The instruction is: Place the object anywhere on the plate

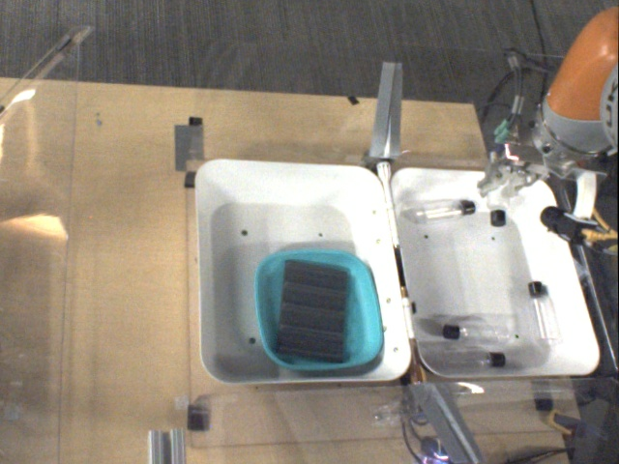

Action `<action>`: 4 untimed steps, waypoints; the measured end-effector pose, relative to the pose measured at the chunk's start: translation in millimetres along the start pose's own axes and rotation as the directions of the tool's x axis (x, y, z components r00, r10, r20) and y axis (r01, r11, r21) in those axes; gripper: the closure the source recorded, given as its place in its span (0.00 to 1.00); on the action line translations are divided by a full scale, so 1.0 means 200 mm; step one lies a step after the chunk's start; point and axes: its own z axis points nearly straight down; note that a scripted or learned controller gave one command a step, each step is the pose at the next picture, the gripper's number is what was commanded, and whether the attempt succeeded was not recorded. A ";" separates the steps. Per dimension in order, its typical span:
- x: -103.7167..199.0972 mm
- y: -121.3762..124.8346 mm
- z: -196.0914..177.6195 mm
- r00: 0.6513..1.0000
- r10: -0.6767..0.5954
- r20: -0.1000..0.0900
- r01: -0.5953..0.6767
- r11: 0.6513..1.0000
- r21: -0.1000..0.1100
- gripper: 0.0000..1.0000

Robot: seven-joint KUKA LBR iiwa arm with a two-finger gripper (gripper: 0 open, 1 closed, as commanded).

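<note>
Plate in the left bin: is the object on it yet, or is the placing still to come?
Looks done: a dark ribbed block lies flat on the teal plate in the left bin. In hand: nothing visible; the gripper is over the right bin's far corner, among clear tubes. Left: apparently nothing.

Teal plate [366,298], dark grey ribbed object [313,309], white bins [222,259].

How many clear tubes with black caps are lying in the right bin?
3: one clear tube near the far wall, one near the front wall, one along the right wall. Loose caps or hidden ones possible.
</note>
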 end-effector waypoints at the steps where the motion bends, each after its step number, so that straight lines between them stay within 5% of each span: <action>1: 0.50 -0.27 0.01 0.995 -0.096 -0.004 0.096 0.995 0.002 1.00; 2: 0.78 -0.51 0.01 0.999 -0.034 -0.004 0.034 0.999 0.004 1.00; 3: 1.01 -0.67 0.02 0.984 -0.175 -0.004 0.175 0.984 0.004 1.00; 4: 1.00 -0.66 0.01 0.985 -0.175 -0.005 0.175 0.985 0.004 0.00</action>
